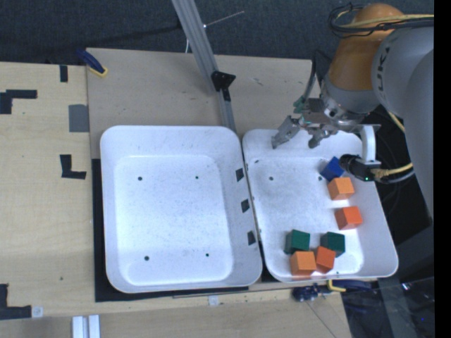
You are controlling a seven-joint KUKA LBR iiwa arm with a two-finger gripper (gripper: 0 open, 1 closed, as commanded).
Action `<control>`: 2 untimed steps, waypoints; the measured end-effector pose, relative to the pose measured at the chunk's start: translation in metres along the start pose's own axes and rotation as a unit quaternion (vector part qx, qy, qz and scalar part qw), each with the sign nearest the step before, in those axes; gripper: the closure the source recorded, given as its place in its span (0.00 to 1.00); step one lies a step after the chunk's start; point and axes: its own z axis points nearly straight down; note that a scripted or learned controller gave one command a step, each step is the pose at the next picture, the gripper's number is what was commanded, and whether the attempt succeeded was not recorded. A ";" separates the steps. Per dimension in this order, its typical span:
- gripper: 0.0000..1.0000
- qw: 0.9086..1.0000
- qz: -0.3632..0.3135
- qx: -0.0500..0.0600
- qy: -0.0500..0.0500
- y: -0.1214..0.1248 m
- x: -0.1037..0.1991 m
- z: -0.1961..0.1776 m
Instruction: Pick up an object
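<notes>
While the blocks (331, 227) lie scattered from 3 to 6 o'clock in the right bin (278, 210), blue, orange and green matte cubes on speckled white plastic, the left bin (169, 259) sits alongside on a pale wooden bench (42, 210). Gripper (296, 136) hangs at the right bin's 12 o'clock rim, fingers spread, holding nothing.

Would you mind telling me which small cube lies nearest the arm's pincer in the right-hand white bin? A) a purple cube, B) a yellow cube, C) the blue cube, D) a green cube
C: the small blue cube sits at the far end of the right-hand shallow white bin, just below the pincer, while the green cubes lie at the near end.
</notes>
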 end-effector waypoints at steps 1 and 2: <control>0.00 1.000 0.000 0.000 0.000 0.000 0.000 0.000; 0.00 1.000 0.000 0.003 -0.001 -0.004 0.002 0.065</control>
